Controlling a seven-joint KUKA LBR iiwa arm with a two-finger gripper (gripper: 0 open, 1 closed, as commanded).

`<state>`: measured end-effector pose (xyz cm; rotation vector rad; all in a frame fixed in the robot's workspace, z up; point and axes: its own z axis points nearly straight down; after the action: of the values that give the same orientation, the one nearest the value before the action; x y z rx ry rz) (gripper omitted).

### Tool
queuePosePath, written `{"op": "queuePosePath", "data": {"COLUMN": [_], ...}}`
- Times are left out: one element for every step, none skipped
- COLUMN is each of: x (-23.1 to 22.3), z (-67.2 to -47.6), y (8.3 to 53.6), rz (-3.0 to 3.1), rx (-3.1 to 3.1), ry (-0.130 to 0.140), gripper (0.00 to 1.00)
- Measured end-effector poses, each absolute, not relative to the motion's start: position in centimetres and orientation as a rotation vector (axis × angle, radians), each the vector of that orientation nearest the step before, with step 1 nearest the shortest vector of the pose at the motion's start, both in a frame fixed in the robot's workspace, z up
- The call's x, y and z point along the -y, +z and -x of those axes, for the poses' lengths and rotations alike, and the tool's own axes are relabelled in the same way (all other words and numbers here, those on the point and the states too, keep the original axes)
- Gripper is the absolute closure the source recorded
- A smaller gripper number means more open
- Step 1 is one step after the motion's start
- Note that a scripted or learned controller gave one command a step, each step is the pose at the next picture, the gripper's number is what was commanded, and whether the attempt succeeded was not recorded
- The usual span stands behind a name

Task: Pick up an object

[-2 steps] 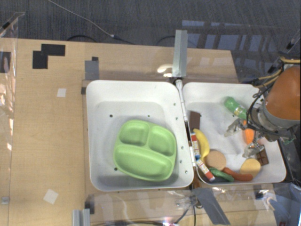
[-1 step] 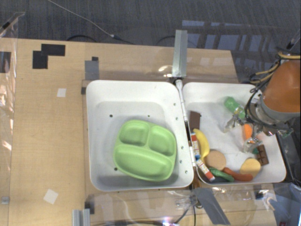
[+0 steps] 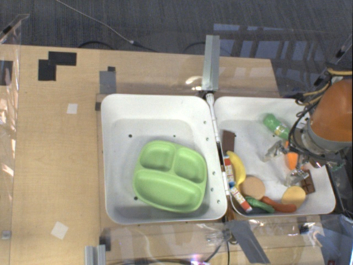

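Right bin [image 3: 259, 106], near edge first: one red pepper [image 3: 281, 207], one green pepper [image 3: 256, 205], one tan round [image 3: 254, 187], one yellow lump [image 3: 294, 194], all crowded at the front wall. One banana [image 3: 237, 167] lies along the left wall, one brown block [image 3: 228, 142] just behind it. Gripper [image 3: 287, 158] sits low by the right wall, fingers spread, one orange carrot [image 3: 292, 160] between them; whether they clamp it, cannot tell. One green bottle [image 3: 274, 123] farther back. Left bin [image 3: 118, 106]: one green divided plate [image 3: 170, 175], open floor behind it.

I see two bins [image 3: 160, 106] of smooth white plastic, a matt green plastic tray [image 3: 171, 175], and a pale wood bench [image 3: 49, 164].
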<state>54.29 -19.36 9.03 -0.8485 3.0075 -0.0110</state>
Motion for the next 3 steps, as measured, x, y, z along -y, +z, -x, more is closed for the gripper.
{"op": "queuePosePath", "data": {"x": [19.2, 19.2, 20.0], "z": [-54.8, -54.8, -52.2], "y": [10.5, 10.5, 9.0], "rz": [0.853, 0.854, 0.709], "rx": [-2.992, -2.993, -3.042], "ry": [-0.019, -0.018, -0.010], "gripper": [1.00, 0.00, 0.00]}}
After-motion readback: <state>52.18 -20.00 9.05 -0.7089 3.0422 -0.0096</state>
